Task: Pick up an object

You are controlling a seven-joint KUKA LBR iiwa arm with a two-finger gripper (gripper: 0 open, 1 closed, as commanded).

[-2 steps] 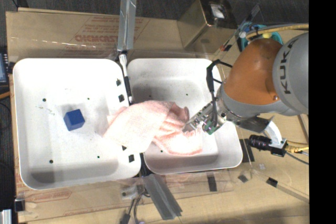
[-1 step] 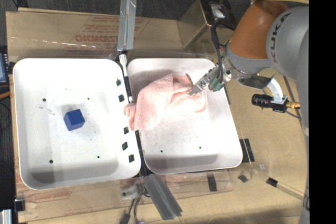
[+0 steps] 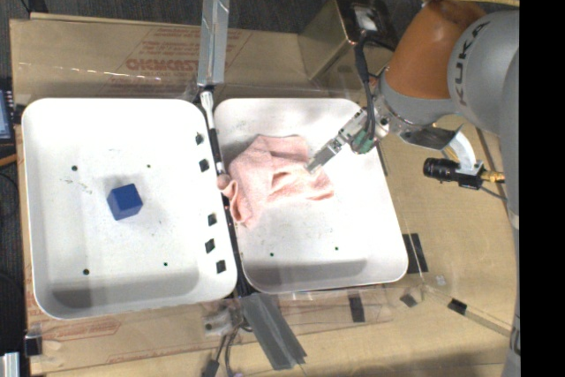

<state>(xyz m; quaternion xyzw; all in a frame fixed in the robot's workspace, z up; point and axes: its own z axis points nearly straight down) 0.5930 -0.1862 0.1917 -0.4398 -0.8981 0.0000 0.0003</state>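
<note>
Nearest the camera, at the bottom of the view, a grey bracket (image 3: 269,335) juts out where the two bins meet. Above it, the left bin (image 3: 53,278) holds a small blue cube (image 3: 124,200), sitting flat and well apart from every wall. A row of black clips (image 3: 212,216) runs along the seam between the bins.

In the right bin (image 3: 380,252), a crumpled pink cloth (image 3: 269,177) lies bunched against the left wall, one fold lapping onto the divider. The gripper (image 3: 318,160) reaches in from the right at a slant, its tip resting on the cloth's upper right edge, most likely because the cloth is the only thing to pick in that bin. The fingers look pressed close together into one narrow point, though the view is too coarse to say whether any fabric is pinched between them.

Nothing blocks the tip; the bin's far wall and the arm's own cables (image 3: 362,66) sit close behind it. Farther back, a metal post (image 3: 212,40) stands upright over the seam, beside a tan box (image 3: 331,35) on the cardboard-covered bench (image 3: 106,49).
</note>
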